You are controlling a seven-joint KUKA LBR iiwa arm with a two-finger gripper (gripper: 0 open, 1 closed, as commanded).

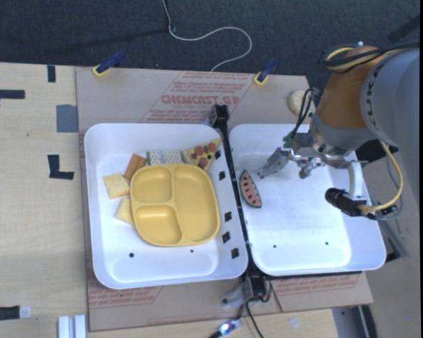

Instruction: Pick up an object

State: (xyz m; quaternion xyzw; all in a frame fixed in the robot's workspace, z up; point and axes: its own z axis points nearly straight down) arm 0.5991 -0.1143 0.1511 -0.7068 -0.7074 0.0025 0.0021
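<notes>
Gripper (290, 162) hangs over the right bin (338, 255), in its upper half, with the grey arm (366, 104) and its orange band coming in from about 1 o'clock. Two thin fingers (271, 167) seem to point toward 8 o'clock, and nothing sits between them; whether they are spread or closed I cannot tell, since they blur together at this angle.

A watermelon slice (251, 189), red with dark seeds, lies flat on the floor of that bin against its left wall. It is near the gripper, at roughly 8 o'clock from the fingertips, and apart from them.

The left bin (99, 210) carries a yellow tray (176, 204) with three compartments, tilted and covering most of the floor. Around its 10 to 12 o'clock edge sit crackers (116, 186), a brown stick (134, 166) and a pizza slice (203, 153), partly tucked beneath the tray.

My reading is that the pick is not yet done: nothing is lifted, nothing is gripped. The slice looks the likely target. Closing the gap, descending, clamping and raising all remain.
</notes>
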